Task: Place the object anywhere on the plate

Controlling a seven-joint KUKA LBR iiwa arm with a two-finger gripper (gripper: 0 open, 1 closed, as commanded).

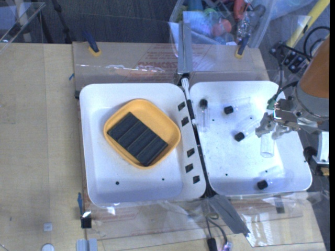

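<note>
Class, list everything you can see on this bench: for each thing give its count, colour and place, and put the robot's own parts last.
Bins: 2, white, side by side on the bench; left bin, right bin.
Plate: 1, yellow, in the left bin.
Ridged pad: 1, dark grey, lying on the plate.
Clear vials with black caps: about 5, scattered in the right bin, for example one near the middle and one at the front; exact count hard to tell.
Clear tub of mixed items: 1, behind the bins.
Bench: 1, light wood.
Arm: 1, grey with orange band, at right.
Hand: 1, over the right bin's right side.
</note>
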